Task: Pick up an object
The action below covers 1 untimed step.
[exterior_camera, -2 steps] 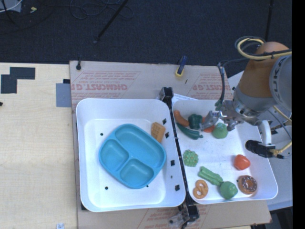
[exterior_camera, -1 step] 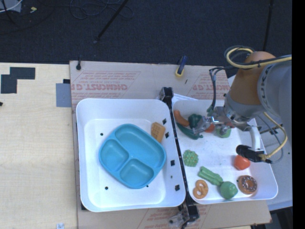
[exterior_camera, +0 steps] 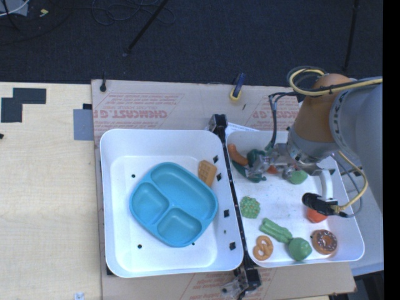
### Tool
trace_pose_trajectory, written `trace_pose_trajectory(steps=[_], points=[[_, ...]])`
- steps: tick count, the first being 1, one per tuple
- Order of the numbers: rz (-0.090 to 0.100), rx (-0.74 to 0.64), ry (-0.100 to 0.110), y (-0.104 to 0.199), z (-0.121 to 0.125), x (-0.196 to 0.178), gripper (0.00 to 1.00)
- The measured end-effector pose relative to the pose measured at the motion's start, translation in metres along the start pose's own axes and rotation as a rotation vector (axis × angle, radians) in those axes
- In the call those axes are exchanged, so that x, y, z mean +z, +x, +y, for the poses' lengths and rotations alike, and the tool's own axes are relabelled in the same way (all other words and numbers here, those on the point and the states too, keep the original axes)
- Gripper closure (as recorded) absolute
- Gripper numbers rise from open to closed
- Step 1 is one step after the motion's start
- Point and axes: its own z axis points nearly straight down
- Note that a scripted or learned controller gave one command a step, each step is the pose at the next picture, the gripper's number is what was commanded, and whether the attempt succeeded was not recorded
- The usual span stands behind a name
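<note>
The grey KUKA arm [exterior_camera: 359,114] is seen entering from three o'clock, its bulk held at the upper right. An orange band [exterior_camera: 319,108] is wrapped above the wrist, and yellow and black cables [exterior_camera: 303,79] are looped over it. From the wrist, the two-finger gripper [exterior_camera: 257,165] is extended toward nine o'clock, low and nearly level.

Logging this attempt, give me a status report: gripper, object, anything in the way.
Gripper low in right bin, beside carrot; grasp unclear. Green toy close by. Left bin: blue tray, waffle.
</note>
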Motion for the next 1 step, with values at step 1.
trace_pose_trajectory(steps=[1], points=[[0.0, 0.0, -0.014, -0.0005, 0.0043, -0.0166, 1.0]])
